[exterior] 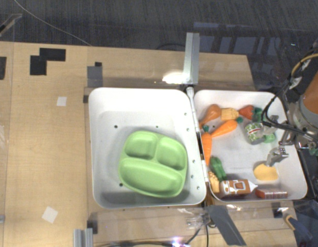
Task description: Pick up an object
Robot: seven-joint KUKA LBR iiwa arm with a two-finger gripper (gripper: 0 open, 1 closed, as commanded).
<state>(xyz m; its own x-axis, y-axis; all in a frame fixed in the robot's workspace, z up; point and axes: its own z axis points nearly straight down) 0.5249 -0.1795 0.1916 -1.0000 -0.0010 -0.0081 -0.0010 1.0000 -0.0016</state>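
Brown bottle: lying flat, long axis left-right | right bin

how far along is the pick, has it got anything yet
Done: the arm has reached into the right bin, and the claw hangs just above the flat yellow piece. In hand: nothing visibly gripped. Left: grasp and lift. The carrots and green tray lie untouched.

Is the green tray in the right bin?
No, the green tray lies in the left bin.
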